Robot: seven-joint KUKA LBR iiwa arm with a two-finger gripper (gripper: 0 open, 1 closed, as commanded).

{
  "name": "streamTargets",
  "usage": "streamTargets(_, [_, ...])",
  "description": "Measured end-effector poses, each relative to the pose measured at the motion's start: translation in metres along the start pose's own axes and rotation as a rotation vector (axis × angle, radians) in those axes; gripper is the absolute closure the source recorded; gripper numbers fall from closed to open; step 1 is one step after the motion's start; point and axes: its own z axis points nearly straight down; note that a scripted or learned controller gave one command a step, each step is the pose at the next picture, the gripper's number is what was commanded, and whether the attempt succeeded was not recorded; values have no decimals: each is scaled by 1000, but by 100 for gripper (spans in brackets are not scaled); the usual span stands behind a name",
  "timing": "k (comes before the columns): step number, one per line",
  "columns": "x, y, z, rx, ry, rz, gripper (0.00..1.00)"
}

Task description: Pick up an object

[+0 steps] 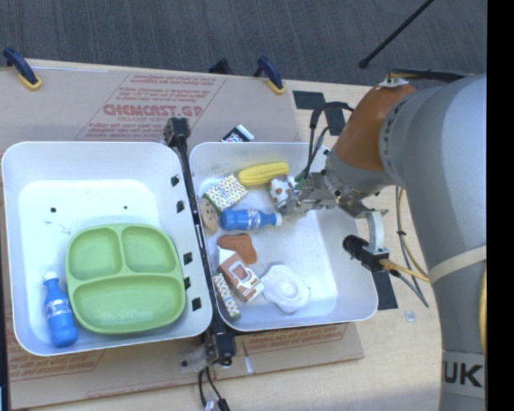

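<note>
A small red-and-white rounded toy (280,191) sits at the upper middle of the right white bin (351,302), touching the gripper (293,197), whose jaw state I cannot tell; a yellow plastic banana (262,174) lies just above, a blue bottle (248,220) just below

The arm (411,144) reaches in from the right, its end effector (293,197) low in the right bin (347,294) beside a small red-and-white toy (279,191). Left of it lie a banana (262,174), a blue bottle (248,220) and a white cup (287,288). The left bin (26,169) has a green tray (124,278) and another blue bottle (58,310).
</note>
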Motion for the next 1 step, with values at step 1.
streamTargets(1, [-1,0,0,1,-1,1,0])
